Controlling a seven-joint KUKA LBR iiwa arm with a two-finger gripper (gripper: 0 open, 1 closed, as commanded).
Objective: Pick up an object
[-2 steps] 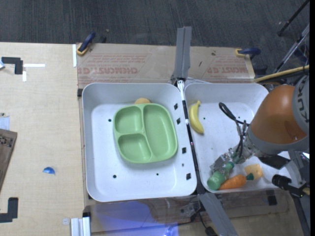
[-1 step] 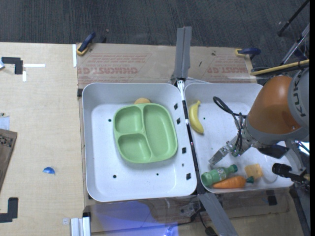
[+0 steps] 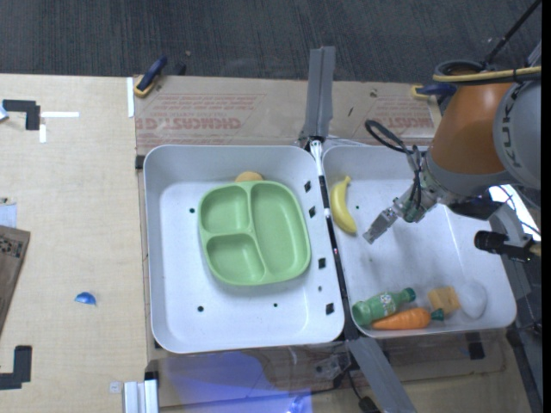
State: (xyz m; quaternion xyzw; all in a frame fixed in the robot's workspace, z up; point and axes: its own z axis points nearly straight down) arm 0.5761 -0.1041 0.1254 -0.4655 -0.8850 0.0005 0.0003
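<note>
Gripper hangs over the right bin, w/ nothing between its fingers as far as the view shows; can't tell whether it is released or clenched — too small and slanted.

Nearest candidate: banana, lying along the bin's left wall, just beside the gripper. Judged light, curved, smooth-skinned, likely a stiff toy fruit; best taken across the mid-body, jaws square to its long axis. The wall beside it leaves little room for one finger.

Other options at the bin's near edge: green bottle touching carrot, small yellow block beside them. Bottle is round, prob. slippery; the crowding risks a double contact.

Left bin holds a green divided plate — wide, flat, poor grasp target.
</note>
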